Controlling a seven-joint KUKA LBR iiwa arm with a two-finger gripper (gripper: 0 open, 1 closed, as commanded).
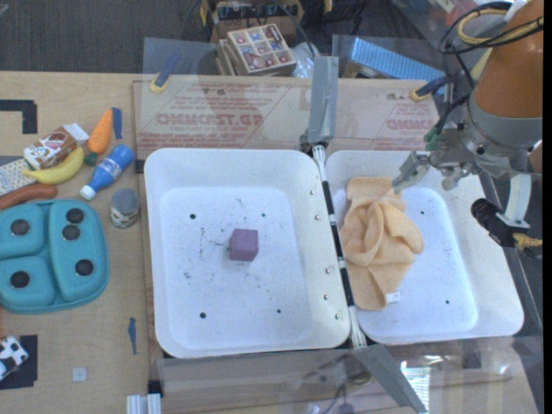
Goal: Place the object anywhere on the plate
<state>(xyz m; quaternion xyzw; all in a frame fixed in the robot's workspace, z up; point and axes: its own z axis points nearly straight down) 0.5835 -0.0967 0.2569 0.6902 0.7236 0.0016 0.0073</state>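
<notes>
Where the table (52, 352) comes closest to me, two shallow white bins sit side by side. The left bin (172, 317) holds one small purple block (243, 244), lying flat near its middle on a floor flecked with dark marks. The right bin (483, 309) holds one crumpled tan cloth (376, 244), bunched along the bin's left side against the wall the two bins share. No plate is among the things in either bin.

To the left of the bins, on the wooden table top, lies a teal divided tray (47, 257) with four dark dots in its hollows. Beside it stands one small grey tin (125, 207). Further back are one blue-and-white toy bottle (108, 171), one toy banana (53, 172), one toy carrot (103, 131), one red sausage (24, 197) and one small printed packet (50, 147).

Behind the bins a clear sheet with red lettering (216, 117) lies flat, and past it one box with a patterned lid (259, 48).

The arm comes in from the right, its orange band (513, 67) high over the far corner of the right bin. The gripper (412, 171) hangs just above the cloth's far edge, well apart from the block. I cannot tell how the jaws stand from here.
</notes>
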